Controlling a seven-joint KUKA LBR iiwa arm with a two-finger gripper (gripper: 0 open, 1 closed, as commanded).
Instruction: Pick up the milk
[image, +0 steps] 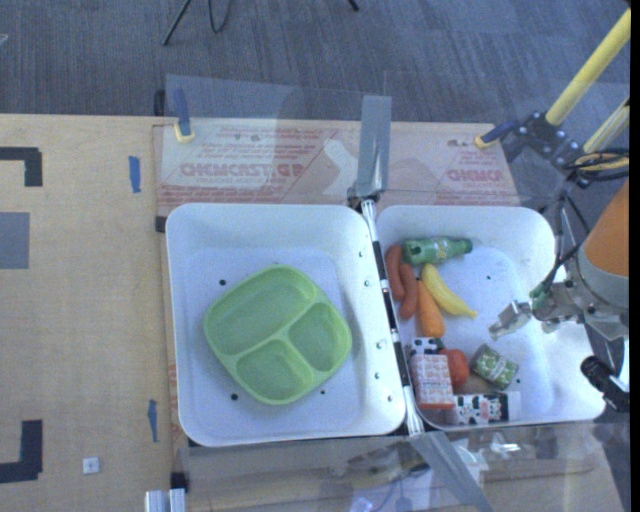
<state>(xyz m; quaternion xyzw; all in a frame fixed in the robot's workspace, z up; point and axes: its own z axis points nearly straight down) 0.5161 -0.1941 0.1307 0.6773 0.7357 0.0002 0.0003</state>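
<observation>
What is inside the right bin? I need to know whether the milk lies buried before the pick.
The right bin holds a green bottle, banana, carrots, a red-patterned box, a green packet and the cow-patterned milk carton, lying uncovered by the front wall.

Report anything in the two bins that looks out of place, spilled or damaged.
Nothing looks spilled or broken. The green bottle lies on its side, and the toy food is jumbled along the right bin's left and front edges. The green plate sits flat in the left bin.
</observation>
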